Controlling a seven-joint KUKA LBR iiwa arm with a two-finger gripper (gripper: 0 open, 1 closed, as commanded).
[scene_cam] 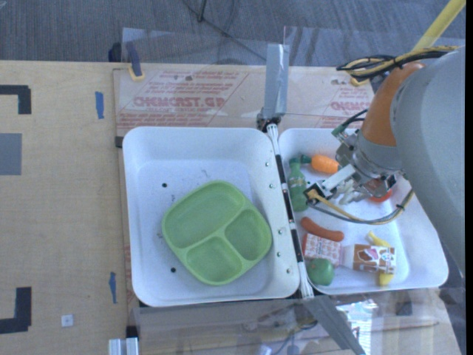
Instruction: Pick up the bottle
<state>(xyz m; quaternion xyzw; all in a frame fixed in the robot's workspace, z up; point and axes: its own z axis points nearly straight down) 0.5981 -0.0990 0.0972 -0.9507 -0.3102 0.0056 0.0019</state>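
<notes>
Camera view: gripper low over the right bin, close to the green bottle.
Whether the jaws stand open or closed cannot be told, nor whether they touch anything. The bottle sits against the bin's left wall, apart from the gripper. Red print on the brown sheet behind the bins reads "CHEMCAST". A small carton near the front carries printing too small to read. The arm hides the bin's right side.

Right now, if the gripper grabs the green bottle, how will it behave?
The green bottle looks plastic, so probably light and stiff. Its rounded body may roll or slip. It sits against the right bin's left wall, so a push may wedge it.
</notes>
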